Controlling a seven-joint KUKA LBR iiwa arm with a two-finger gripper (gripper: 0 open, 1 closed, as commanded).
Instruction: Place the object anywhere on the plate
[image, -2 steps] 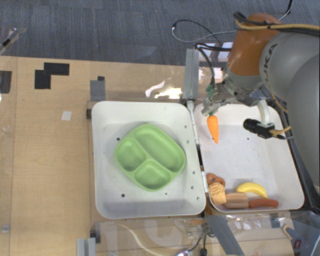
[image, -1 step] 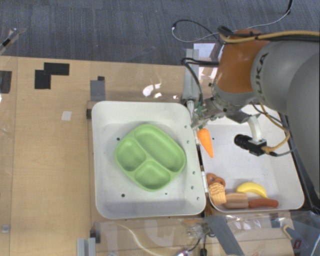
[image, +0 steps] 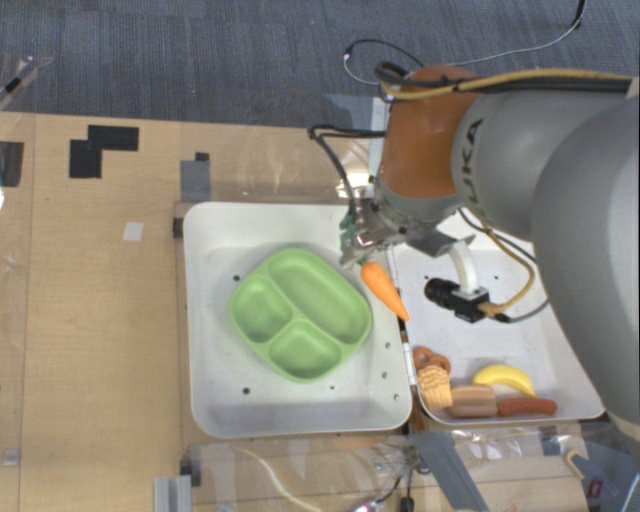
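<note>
A green plate (image: 300, 312) with three compartments lies in the middle of the left white bin (image: 215, 400). An orange toy carrot (image: 384, 289) hangs tilted, with its thick end up, just off the plate's right rim and over the wall between the two bins. My gripper (image: 362, 250) comes down from the orange-banded wrist right above it and is shut on the carrot's upper end. The arm hides most of the fingers.
The right bin (image: 560, 345) holds a yellow banana (image: 503, 378), a red sausage (image: 526, 406), a brown block (image: 471, 401) and a waffle cone (image: 433, 380) in its near corner. A black cable plug (image: 455, 297) hangs beside the carrot.
</note>
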